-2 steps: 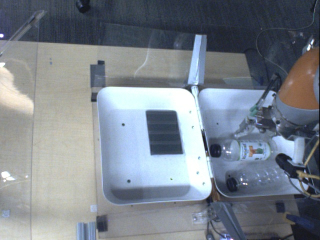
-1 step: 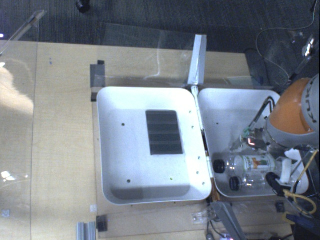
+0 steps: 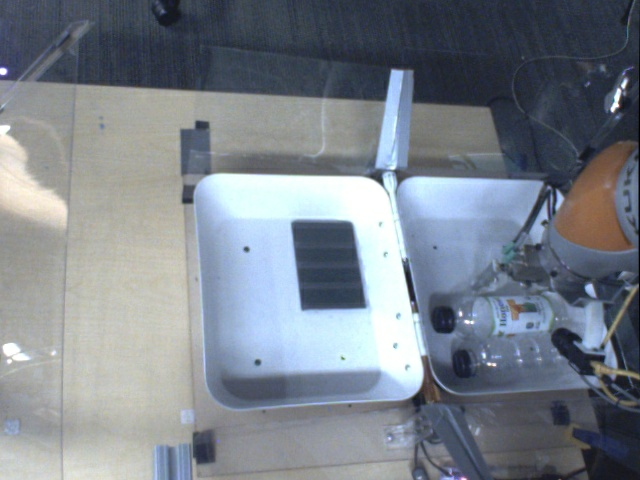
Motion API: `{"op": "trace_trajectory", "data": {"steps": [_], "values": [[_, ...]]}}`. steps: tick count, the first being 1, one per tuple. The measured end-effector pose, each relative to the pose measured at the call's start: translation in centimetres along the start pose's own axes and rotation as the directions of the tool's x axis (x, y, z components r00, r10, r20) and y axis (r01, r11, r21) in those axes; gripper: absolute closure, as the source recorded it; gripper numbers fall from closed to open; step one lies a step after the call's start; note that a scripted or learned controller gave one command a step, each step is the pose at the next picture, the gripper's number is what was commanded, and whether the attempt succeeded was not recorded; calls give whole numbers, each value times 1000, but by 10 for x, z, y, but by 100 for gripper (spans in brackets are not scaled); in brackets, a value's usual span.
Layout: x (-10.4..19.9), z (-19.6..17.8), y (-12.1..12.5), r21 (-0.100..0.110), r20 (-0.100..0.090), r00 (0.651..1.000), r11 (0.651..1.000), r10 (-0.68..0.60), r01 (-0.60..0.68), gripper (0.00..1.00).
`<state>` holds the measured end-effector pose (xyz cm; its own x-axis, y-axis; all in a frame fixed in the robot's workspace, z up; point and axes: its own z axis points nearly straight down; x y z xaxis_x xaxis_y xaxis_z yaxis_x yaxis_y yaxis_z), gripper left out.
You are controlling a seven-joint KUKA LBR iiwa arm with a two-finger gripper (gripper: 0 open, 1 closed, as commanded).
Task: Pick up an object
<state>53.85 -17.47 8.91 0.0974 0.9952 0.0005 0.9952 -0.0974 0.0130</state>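
Two clear plastic bottles with black caps lie on their sides in the right bin (image 3: 450,218). The upper bottle (image 3: 500,318) has a white and orange label. The lower bottle (image 3: 505,356) lies close beside it near the bin's front wall. My gripper (image 3: 520,265) hangs below the orange band of the arm (image 3: 600,213), just above the upper bottle's far side. It is small and partly hidden by cables. A flat dark ridged rectangle (image 3: 328,264) lies in the middle of the left bin (image 3: 215,268).
A metal divider post (image 3: 395,123) stands behind the seam between the bins. Cables (image 3: 600,353) trail along the right bin's right side. Black brackets (image 3: 196,148) sit at the left bin's corners on the wooden bench.
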Motion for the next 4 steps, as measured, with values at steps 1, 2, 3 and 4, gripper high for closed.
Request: {"op": "trace_trajectory", "data": {"steps": [1,2,3,4], "values": [[-13,-1,-18,-12,4,988,988,-154,154,0],[43,-1,-22,-5,3,961,961,-276,276,0],[46,-14,-18,-16,4,960,960,-279,279,100],[41,-70,18,5,-3,860,860,-510,510,100]]}}
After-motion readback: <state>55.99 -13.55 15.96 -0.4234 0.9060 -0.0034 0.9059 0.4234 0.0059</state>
